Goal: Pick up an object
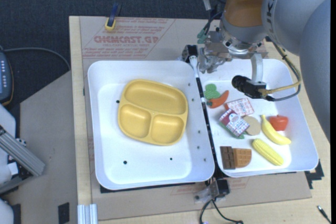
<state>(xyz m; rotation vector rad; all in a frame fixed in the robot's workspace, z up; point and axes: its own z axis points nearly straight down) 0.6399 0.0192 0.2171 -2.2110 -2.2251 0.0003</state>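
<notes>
Arm [294, 2] reaching in from right, wrist pointed down.
End effector [210, 63] poised over right bin [304, 157] near divider, just above carrot [218, 98]; grip state impossible to tell.

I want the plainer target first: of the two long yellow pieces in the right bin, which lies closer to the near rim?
The corn cob, bumpy and slanted. The smooth banana sits just above it, beside the red tomato.

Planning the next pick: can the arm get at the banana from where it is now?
Probably yes. The banana lies uncovered in the right bin, with a tomato touching one side and corn close by. The end effector hovers at that bin's far left corner.
</notes>
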